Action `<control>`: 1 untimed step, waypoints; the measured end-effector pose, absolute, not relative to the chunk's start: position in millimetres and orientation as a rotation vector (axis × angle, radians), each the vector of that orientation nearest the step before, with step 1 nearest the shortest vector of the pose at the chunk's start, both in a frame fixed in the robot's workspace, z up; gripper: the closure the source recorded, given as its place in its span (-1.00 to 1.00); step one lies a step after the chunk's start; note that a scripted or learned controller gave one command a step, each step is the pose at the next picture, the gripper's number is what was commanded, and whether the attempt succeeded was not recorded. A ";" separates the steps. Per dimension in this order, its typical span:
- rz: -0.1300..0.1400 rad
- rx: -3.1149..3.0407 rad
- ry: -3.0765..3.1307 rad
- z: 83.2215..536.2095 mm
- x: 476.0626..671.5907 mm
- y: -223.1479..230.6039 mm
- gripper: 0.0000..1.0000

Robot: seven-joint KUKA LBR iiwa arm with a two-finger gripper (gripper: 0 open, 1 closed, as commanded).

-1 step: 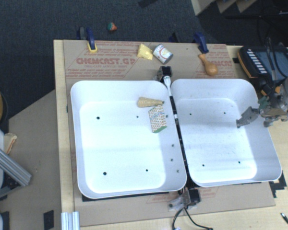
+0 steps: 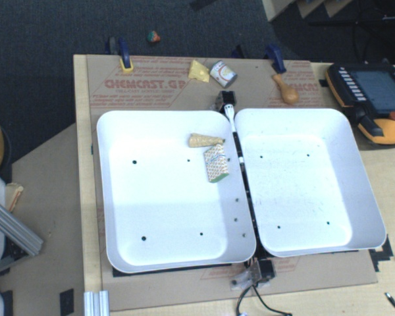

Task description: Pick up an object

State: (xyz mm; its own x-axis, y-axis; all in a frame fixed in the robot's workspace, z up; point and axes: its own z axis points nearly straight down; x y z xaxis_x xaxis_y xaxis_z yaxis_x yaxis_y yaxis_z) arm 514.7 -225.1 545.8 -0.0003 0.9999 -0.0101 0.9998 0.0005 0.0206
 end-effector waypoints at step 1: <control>0.002 2.212 2.235 536.1 491.0 -123.6 -1.00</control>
